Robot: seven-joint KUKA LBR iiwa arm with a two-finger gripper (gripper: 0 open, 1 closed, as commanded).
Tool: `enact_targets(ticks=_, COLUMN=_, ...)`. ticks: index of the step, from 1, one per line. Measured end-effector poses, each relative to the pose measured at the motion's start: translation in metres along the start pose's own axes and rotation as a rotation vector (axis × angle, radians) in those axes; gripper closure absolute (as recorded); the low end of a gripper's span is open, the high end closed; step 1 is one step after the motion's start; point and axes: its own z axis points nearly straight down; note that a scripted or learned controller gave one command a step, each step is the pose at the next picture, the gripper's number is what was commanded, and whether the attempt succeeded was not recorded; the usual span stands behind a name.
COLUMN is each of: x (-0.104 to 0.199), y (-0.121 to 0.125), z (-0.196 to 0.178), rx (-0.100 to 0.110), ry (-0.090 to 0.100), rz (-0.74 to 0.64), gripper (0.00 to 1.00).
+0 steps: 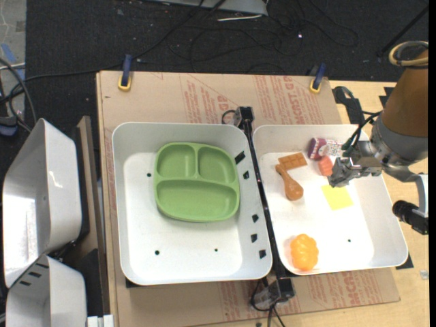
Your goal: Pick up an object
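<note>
Yellow flat square (337,197) lies in right bin (381,251) just under gripper (338,176) | jaw state: cannot tell, blurred | red block (325,165) and purple packet (323,146) crowd beside it | risk: fingers probably skid off the thin sheet or nudge the neighbours.

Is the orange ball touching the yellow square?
Apart. The camera view shows bare white bin floor between the orange ball, near the bin's front edge, and the yellow square farther back.
</note>
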Motion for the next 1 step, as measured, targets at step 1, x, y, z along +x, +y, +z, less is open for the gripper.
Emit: enact_targets(ticks=1, x=0.0431, y=-0.0093, z=0.0051, rx=0.005, ry=0.003, rz=-0.003, gripper=1.0)
